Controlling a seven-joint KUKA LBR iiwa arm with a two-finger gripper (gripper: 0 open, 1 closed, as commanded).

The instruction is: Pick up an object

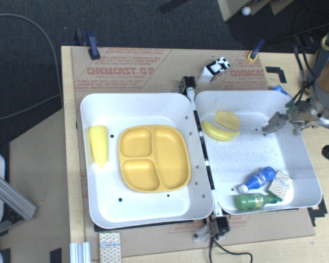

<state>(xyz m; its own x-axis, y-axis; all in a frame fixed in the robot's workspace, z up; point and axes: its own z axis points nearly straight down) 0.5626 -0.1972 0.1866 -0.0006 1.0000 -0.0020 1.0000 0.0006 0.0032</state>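
Camera view showed the gripper [274, 125] low over the right bin [296, 163], w/ nothing between its fingers. They looked spread a bit, but it was hard to tell for sure. The yellow banana toy [223, 126] lay nearest, off to the view's left of the fingers, long side running left-right. Blue bottle [259, 178] & green bottle [253, 201] sat farther, by the near edge.

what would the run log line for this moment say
end effector: over right white bin, nothing held | nearest: yellow banana-shaped toy | green plastic bottle: untouched | pick: not done
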